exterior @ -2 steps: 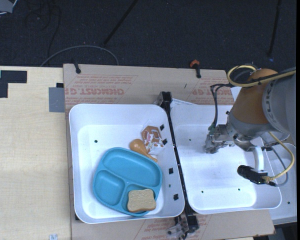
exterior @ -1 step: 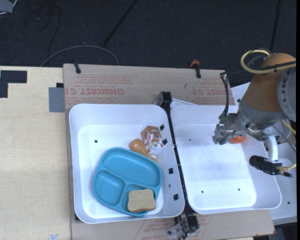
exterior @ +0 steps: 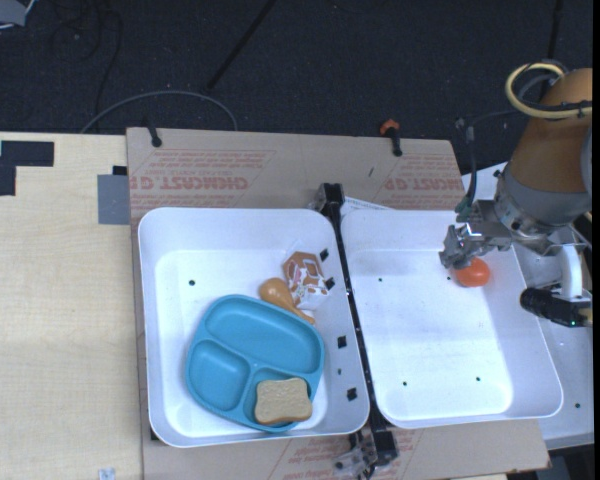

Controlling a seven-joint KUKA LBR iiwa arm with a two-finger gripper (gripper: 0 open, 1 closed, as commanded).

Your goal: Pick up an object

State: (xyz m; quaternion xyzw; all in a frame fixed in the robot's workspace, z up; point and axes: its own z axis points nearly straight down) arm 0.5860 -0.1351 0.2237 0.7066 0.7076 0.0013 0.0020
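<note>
From above, the gripper (exterior: 463, 251) hangs low at the far right of the right bin (exterior: 420, 368), right over a small orange ball (exterior: 472, 273); whether it's gripping, I cannot tell. Looks like the grasp step. Next call: a firm close, then a straight lift.
</note>
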